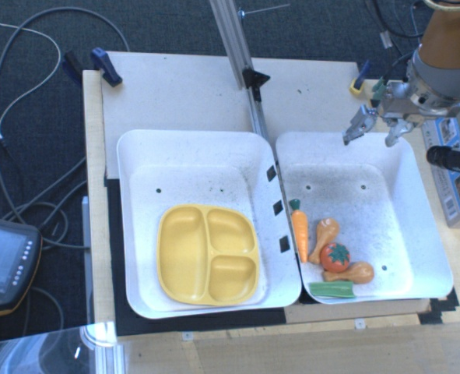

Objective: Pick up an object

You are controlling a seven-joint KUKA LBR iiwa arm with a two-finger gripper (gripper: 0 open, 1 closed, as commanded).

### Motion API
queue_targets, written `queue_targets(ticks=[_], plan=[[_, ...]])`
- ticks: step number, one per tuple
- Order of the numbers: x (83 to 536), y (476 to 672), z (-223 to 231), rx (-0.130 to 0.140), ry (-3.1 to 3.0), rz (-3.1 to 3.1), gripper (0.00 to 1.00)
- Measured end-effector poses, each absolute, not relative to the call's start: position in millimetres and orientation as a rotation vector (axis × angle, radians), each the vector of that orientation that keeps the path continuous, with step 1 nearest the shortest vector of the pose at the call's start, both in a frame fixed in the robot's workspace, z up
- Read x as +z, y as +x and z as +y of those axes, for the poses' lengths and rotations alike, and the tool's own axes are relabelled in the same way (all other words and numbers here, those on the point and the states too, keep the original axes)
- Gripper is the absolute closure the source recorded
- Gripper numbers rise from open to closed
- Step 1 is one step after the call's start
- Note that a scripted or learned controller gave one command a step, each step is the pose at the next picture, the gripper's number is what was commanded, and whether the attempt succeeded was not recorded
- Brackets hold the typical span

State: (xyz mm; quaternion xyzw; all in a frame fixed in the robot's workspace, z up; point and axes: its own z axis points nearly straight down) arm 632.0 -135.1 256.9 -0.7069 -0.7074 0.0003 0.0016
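In the right bin (393,201), near its front left corner, lies a small heap of toy food. An orange carrot (300,234) lies along the bin's left wall. Beside it are a tan gourd-like piece (324,236), a red tomato (336,257), another tan piece (359,272) and a green piece (331,289) at the front. My gripper (376,131) hangs over the bin's back edge, well away from the food. Its two fingers stand apart with nothing between them.
The left bin (136,170) holds a yellow divided tray (208,253). A metal rail (233,29) runs down between the bins. A blue clamp (105,66) sits at the bench's back left corner. Cables and a tablet (4,263) lie on the floor to the left.
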Motion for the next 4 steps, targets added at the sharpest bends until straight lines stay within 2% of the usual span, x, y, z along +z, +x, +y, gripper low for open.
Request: queue_targets(ticks=[1,2,4], plan=[[257,632.0,-135,0.001,-2.218,-2.220,0.00],[195,627.9,-130,0.007,-2.215,-2.217,0.00],[98,629.3,-124,0.007,-2.216,-2.217,0.00]])
